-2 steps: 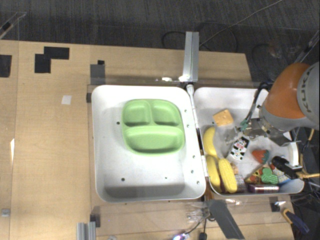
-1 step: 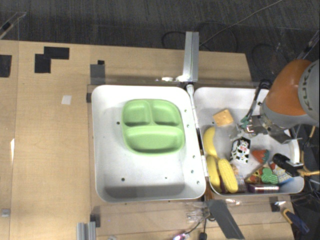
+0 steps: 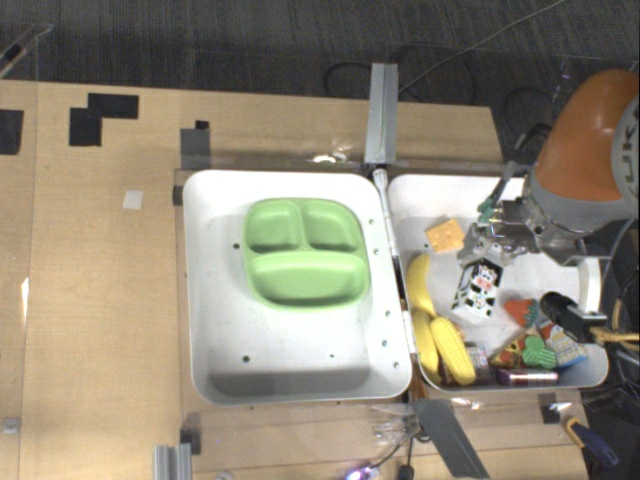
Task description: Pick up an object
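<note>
One clean descent was needed: the tool, its grip state unclear, hung just above the milk carton.

Two shallow white bins; one green sectioned plastic tray in the left; the right holds two yellow bananas, one orange cracker-like square, one cow-printed carton.

carton: small, white with black cow patches, upright with a slight tilt, centre of right bin | just below gripper, contact unclear | banana: yellow, lying lengthwise just left of carton | corn cob: yellow, lying below banana near front wall | cracker: orange square, flat, above-left of carton
</note>
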Controlling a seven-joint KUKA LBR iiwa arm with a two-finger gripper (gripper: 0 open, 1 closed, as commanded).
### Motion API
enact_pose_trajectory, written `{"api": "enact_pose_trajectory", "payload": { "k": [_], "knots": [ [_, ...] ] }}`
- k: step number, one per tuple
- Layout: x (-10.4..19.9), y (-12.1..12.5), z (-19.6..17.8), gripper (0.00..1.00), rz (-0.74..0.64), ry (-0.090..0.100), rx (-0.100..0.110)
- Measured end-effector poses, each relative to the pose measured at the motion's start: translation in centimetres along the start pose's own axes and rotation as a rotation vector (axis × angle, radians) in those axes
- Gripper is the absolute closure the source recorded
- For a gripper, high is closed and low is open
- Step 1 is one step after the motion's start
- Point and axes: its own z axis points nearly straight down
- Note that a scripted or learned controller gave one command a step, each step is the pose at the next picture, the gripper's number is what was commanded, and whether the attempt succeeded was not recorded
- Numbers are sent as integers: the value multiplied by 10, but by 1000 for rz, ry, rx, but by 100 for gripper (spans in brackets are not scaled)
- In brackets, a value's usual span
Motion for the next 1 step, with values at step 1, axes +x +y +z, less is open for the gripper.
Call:
{"api": "enact_pose_trajectory", "payload": {
  "k": [1],
  "knots": [
    [14, -49, -209, 100, 97, 0, -3]
  ]
}}
